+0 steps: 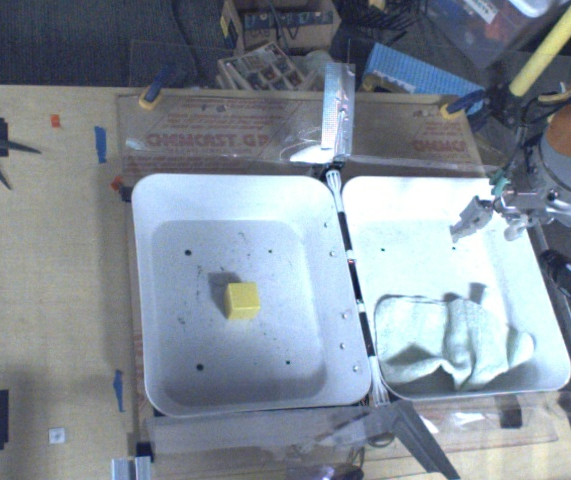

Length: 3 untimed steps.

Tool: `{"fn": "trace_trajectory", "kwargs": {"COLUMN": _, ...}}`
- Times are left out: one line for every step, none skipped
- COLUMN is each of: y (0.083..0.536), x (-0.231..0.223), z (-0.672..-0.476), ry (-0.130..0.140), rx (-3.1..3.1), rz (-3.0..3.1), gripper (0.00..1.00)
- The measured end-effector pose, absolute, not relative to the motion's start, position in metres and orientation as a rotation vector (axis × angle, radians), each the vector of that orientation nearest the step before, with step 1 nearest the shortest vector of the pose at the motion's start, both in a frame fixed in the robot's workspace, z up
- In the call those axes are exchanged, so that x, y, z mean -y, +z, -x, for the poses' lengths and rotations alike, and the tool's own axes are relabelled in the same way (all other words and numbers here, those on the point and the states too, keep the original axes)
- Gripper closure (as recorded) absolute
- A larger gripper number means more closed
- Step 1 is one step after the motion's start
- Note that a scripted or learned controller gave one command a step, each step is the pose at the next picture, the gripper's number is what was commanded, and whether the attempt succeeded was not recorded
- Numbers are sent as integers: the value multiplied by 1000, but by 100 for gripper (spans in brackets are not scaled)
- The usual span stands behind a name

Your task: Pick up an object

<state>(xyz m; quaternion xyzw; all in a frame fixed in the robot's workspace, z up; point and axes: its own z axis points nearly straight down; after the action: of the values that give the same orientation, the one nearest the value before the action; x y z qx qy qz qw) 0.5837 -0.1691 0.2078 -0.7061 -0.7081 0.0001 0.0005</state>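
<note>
The gripper (489, 220) hangs over the right bin (405, 218), jaws spread and holding nothing. The white cloth (450, 340) lies below them, apart. A yellow block (243, 300) sits in the left bin (165, 218).

Left bin (155, 268): floor open on all sides of a single yellow block (243, 301) near its centre; approach from above unobstructed. Right bin (405, 218): far half of the floor bare; near half taken up by a crumpled white cloth (450, 343) lying against the near wall. The gripper (490, 218) hangs over the far right part of this bin, apart from the cloth. The raised rims (350, 268) where both bins meet form a ridge between them.
</note>
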Motion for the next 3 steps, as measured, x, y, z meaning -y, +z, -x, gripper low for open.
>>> {"fn": "trace_trajectory", "kwargs": {"y": 88, "x": 150, "z": -590, "ry": -8, "rx": 2230, "rz": 2223, "gripper": 0}}
{"fn": "trace_trajectory", "kwargs": {"y": 100, "x": 152, "z": -591, "ry": -14, "rx": 2226, "rz": 2231, "gripper": 100}}
{"fn": "trace_trajectory", "kwargs": {"y": 148, "x": 165, "z": -637, "ry": -1, "rx": 1763, "rz": 2603, "gripper": 100}}
